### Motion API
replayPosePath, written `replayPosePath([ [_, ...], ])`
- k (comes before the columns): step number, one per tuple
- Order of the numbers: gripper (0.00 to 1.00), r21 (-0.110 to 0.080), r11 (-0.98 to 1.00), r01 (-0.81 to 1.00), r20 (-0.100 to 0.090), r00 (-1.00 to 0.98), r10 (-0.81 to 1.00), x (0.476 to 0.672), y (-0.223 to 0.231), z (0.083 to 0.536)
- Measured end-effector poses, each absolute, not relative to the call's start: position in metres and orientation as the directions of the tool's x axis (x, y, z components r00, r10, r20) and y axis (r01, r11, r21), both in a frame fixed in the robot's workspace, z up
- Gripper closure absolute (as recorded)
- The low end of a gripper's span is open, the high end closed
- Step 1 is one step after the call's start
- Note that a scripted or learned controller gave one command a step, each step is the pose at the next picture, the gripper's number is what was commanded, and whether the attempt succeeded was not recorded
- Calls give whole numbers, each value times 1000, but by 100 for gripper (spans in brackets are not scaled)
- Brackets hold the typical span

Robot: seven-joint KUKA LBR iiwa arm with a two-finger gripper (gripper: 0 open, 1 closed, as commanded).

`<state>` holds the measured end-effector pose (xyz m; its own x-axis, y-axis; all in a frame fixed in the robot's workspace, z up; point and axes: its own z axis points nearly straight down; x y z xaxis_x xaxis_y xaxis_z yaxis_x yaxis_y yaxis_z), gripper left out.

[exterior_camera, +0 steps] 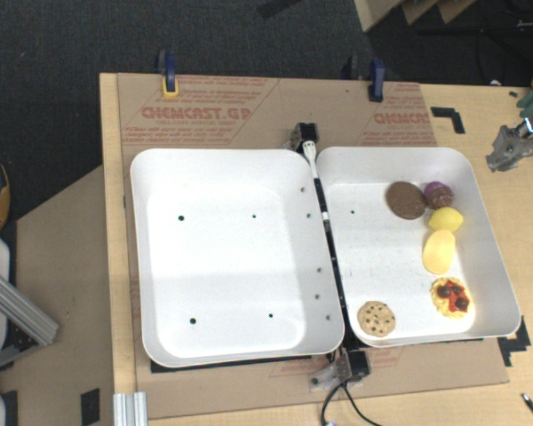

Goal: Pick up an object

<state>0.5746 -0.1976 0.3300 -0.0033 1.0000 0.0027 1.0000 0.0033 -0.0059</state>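
Two white bins sit side by side on a brown board (pixel 249 105) printed "CHEMCAST GP".
- Left bin (pixel 147 238): bare white floor with a few small dark dots.
- Right bin (pixel 480 211): all six objects are here, mostly along its right side.

Right-bin contents, far end to near end:
- brown round disc (pixel 407 200), near the far right
- small purple item (pixel 438 192), just right of the disc and touching or nearly touching it
- small yellow lump (pixel 445 219), just below the purple item
- pale yellow oval (pixel 439 251), right under the lump; the two look to be in contact
- round yellow piece with red and dark topping (pixel 450 296), near the front right corner, apart from the oval
- chocolate-chip cookie (pixel 376 319), alone near the front left corner, close to the front wall

Gripper (pixel 513 147): only a small grey metal part is visible at the right edge, over the bench outside the right bin and level with its far end. It is well apart from every object and holds nothing. Too small and cut off to tell whether it is wide or narrow.

Other: blue clamps (pixel 376 78) pin the board's far edge, and a black clip (pixel 306 134) sits at the far end of the seam between the bins. A cable (pixel 338 402) trails off the near edge.
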Motion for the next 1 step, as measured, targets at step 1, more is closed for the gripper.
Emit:
replayPosePath([
  [1,100,10,-2,1000,-6,2,1000,575,-224,393],
])
